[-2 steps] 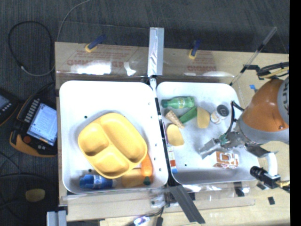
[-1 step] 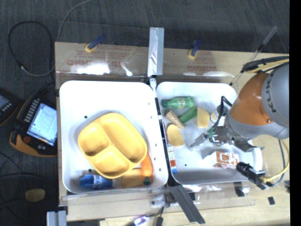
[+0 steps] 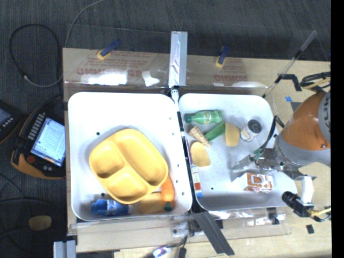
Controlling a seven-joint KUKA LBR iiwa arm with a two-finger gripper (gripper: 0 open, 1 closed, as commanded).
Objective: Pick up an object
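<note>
The gripper [image 3: 251,160] is seen low over the right bin [image 3: 269,107], reaching in from the right. Its metal fingers are spread wide to either side of bare bin floor, and nothing is seen between them. The nearest candidate object, a small orange-and-white packet [image 3: 259,182], lies flat on the floor just beside and below the gripper, apart from the fingers as far as can be judged.

Other objects are noted further left in the same bin: a green bottle [image 3: 204,117] lying on its side, a yellow wedge [image 3: 232,134], a small jar with a dark lid [image 3: 250,128], and a pale round piece [image 3: 200,155] near the divider.

Risks, as judged: a closure at the present position is likely to catch only air, since the packet sits off to one side. The packet is thin and flat, so the fingertips may slide over it or push it toward the bin wall instead of gripping it. A descent too close to the jar could tip it.

Poorly resolved: the fingertips themselves are blurred against the white floor, and their height above it cannot be determined. In the left bin [image 3: 80,104], a yellow divided tray [image 3: 129,165] covers parts of an orange item [image 3: 166,190] and a blue item [image 3: 107,207], which cannot be identified.
</note>
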